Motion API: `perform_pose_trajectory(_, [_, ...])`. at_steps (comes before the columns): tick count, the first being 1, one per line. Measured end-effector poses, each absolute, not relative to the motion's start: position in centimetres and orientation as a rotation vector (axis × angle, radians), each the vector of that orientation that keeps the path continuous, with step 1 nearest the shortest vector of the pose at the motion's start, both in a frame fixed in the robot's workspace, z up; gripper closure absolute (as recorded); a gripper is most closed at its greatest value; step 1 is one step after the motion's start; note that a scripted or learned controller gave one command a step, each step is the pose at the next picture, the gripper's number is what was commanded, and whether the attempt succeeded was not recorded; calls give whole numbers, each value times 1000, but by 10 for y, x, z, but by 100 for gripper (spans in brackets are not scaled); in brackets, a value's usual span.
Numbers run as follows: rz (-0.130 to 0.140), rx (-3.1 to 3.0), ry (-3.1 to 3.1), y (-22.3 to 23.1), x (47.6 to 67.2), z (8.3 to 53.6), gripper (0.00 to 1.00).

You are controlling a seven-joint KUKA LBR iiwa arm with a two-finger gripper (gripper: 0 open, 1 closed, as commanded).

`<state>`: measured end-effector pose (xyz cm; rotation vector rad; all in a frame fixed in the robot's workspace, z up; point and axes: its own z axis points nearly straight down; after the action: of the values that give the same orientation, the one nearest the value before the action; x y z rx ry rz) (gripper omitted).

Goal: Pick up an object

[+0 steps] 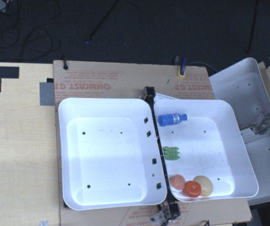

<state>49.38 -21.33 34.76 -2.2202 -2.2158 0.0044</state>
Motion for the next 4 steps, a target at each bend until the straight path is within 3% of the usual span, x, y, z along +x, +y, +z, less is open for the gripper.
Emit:
perform_pose_trajectory(1, [-2,-2223,-2225,-214,475,396,100])
perform_pose_trajectory(2, [2,-2219,-2223,-214,541,351,100])
perform_pose_trajectory(3, [-1,-2221,-2225,-214,562,393,100])
perform_pose_trajectory(4, [4,-2215,-2224,-213,576,368,100])
